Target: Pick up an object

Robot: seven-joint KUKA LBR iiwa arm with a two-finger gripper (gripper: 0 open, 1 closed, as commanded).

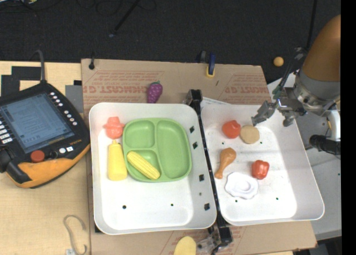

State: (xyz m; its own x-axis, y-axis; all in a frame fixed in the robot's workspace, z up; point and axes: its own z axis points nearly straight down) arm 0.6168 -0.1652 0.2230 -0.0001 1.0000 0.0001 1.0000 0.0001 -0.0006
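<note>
My gripper (273, 117) hangs over the far right corner of the right bin (300, 192), its fingers spread open with nothing between them. Just left of and below it lie a red tomato (231, 129) and a beige round piece (250, 135), touching each other. Further toward the front of the bin are a chicken drumstick (225, 162), a red pepper (260, 168) and a white fried egg (241, 186). The left fingertip (259, 118) is a short way above the beige piece, apart from it.
The left bin (144, 215) holds a green divided plate (167, 142) with a corn cob (143, 165), a yellow bottle (115, 160) and a pink piece (113, 127). Purple grapes (154, 91) lie behind the bins, a lemon (185, 245) in front. A teach pendant (39, 131) rests at left.
</note>
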